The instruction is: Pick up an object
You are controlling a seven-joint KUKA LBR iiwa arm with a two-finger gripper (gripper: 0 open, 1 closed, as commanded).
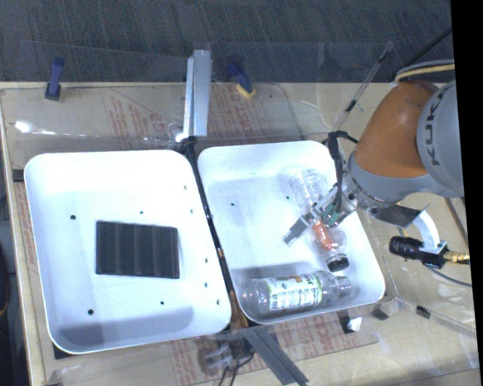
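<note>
We look down from one fixed camera set above the worktop (19, 114), tilted at a slant and far enough back to take in both white bins (49, 186) side by side. The arm (404, 146) enters from the right edge of our view.

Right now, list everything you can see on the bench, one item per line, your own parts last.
Bins: 2, white, side by side; left bin, right bin.
Ridged panel: 1, black, flat in the middle of the left bin.
Large bottle: 1, clear plastic with a label, lying on its side along the right bin's near wall.
Small bottle: 1, clear with reddish contents and a dark cap, just below the end effector.
Clear container: 1, transparent, upper right of the right bin.
Clamps: 2, blue, on the bench's far edge.
Arm: 1, grey with an orange band, reaching in from the right.
End effector: 1, over the right bin.
</note>
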